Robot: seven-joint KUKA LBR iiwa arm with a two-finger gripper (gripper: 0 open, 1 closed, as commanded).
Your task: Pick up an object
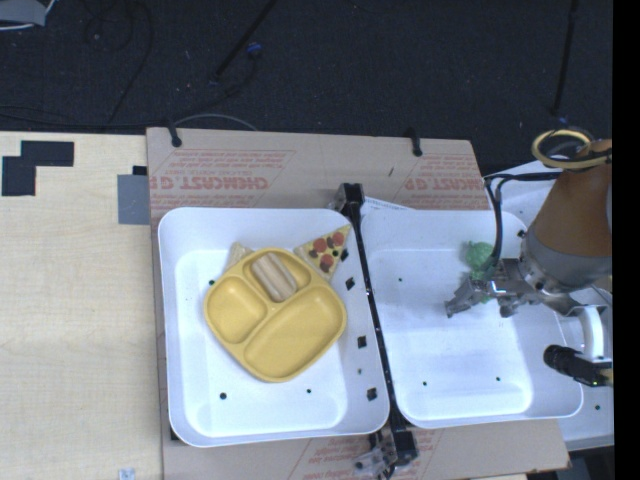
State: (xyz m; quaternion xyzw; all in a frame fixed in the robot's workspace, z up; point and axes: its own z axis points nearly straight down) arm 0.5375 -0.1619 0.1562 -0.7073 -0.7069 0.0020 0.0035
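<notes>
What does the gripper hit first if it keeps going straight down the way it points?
Probably the bare floor of the right-hand white bin: the gripper points down-left into it, with the small green object beside it, though depth is unclear.

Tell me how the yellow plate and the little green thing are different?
The yellow plate is big, and the green thing is small. The plate lies flat in the left bin, and the green thing sits in the right bin, next to the tool. Both rest inside white bins.
</notes>
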